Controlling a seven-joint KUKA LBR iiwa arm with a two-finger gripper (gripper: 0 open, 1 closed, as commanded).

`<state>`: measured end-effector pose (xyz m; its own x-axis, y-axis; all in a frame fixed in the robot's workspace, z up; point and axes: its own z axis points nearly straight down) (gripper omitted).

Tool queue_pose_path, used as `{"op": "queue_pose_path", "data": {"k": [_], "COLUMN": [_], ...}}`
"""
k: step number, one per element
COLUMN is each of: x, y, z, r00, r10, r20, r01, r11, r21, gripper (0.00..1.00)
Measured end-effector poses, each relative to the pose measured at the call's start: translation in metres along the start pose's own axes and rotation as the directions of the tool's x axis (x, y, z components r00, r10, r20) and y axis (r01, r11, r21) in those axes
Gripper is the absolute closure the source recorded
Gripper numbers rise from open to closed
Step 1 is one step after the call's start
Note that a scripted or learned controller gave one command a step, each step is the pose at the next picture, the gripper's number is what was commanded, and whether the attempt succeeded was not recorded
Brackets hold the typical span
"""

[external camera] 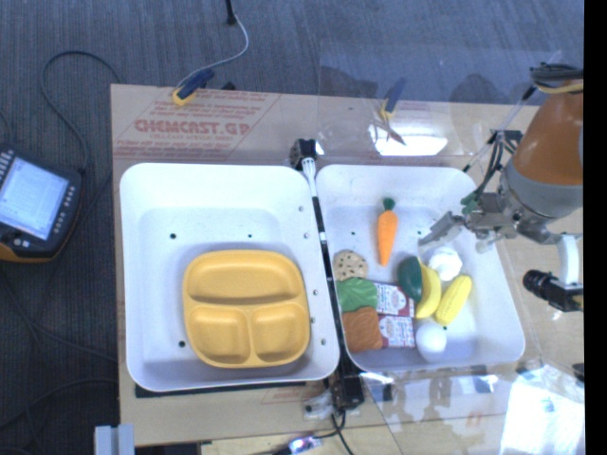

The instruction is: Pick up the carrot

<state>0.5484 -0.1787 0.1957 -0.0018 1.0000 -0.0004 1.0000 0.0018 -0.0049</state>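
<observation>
Carrot [386, 236] lies on the floor of the right bin [493, 344], orange body pointing down the frame and green top toward the far wall, with bare white floor all around it, so nothing is in hand yet. Gripper [438, 229] hangs over the right side of that same bin, off to the carrot's right and near it, not touching it. How the claw stands, apart or together, I cannot tell from this angle; the dark metal at the arm's end blurs into the white egg-like piece [444, 262] just below it. Nothing orange shows at the arm's end, so the pick has not happened. Crowd sits lower in the bin: cookie [349, 263], lettuce [357, 293], two bananas [442, 295], a dark green vegetable [410, 277], a small carton [394, 313]. Carrot stands apart from that pile, a good sign for a clean grab. Left bin [152, 207] carries a yellow divided tray [247, 306]. My read: approach stage only. What is left is the whole job, shifting across over the carrot, coming down, closing on it and lifting it off the floor
</observation>
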Motion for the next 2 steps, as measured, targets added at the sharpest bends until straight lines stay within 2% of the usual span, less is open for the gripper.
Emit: {"op": "queue_pose_path", "data": {"k": [1, 2], "x": [0.015, 0.040], "y": [0.034, 0.077], "z": [0.106, 0.106], "r00": [0.984, 0.954], "r10": [0.179, 0.299], "r20": [0.003, 0.005], "r01": [-0.179, -0.299], "r11": [0.984, 0.954], "r21": [-0.011, -0.013], "gripper": [0.00, 0.00]}}
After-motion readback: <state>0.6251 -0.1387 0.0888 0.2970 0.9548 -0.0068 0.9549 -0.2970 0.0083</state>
